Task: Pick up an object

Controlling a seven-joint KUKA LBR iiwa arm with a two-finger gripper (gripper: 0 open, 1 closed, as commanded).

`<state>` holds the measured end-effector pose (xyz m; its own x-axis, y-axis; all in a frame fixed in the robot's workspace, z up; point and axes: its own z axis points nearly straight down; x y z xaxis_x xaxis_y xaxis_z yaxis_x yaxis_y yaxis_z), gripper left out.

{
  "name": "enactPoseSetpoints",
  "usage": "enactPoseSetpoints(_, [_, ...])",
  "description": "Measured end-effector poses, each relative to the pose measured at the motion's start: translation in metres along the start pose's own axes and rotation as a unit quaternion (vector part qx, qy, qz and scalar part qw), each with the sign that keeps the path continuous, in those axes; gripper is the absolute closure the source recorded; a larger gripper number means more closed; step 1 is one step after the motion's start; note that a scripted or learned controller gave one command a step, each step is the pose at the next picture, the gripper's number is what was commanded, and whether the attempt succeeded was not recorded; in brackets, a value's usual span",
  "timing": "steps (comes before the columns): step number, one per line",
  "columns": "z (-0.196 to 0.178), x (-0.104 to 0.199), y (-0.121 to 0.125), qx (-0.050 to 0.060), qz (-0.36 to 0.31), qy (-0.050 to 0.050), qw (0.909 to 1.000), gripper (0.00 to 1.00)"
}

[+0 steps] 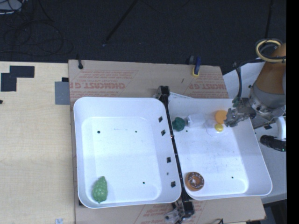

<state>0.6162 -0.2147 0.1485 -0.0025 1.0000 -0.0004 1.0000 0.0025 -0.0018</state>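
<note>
One fixed camera looks down on me at a slant from above the worktop (32, 139), far enough off to take in both bins: the right bin (261, 171) under my wrist and the left bin (79, 125) beyond it.

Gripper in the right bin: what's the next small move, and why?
Probably a short move toward the orange object to centre over it. The gripper sits at that object's right side near the right bin's far edge, beside it rather than around it, with a small yellow piece just below. Whether it has any hold cannot be told.
</note>
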Motion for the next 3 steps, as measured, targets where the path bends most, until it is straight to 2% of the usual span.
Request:
enactPoseSetpoints(1, [0.0, 0.0, 0.0, 0.0, 0.0, 0.0, 1.0, 0.0])
enactPoseSetpoints(2, [-0.017, 0.001, 0.029, -0.002, 0.0, 0.0, 1.0, 0.0])
enactPoseSetpoints(3, [0.018, 0.002, -0.006, 0.002, 0.001, 0.001, 1.0, 0.0])
